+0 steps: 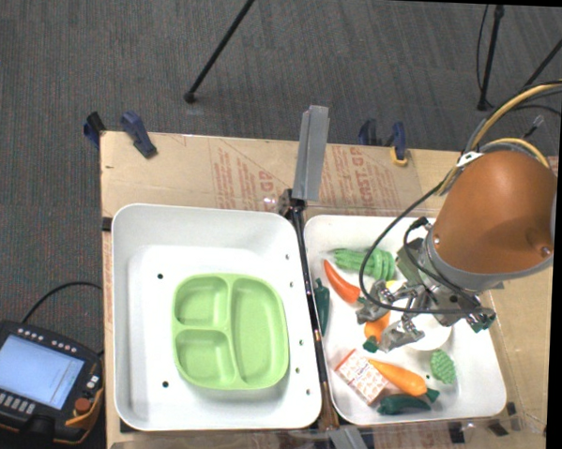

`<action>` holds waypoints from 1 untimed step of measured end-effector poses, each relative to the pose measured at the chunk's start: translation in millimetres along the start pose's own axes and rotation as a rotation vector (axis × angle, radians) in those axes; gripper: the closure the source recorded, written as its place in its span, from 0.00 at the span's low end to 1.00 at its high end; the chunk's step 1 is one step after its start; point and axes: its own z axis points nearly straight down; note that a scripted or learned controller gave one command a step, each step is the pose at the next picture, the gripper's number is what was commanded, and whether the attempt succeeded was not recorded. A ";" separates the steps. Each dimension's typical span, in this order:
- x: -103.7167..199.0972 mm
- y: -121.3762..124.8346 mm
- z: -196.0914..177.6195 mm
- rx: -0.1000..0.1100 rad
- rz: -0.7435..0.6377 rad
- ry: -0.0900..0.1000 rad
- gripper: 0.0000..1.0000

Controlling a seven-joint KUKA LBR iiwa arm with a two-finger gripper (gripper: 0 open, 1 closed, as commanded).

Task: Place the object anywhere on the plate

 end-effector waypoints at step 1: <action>-57.0 67.6 16.8 -0.001 -0.173 0.000 1.00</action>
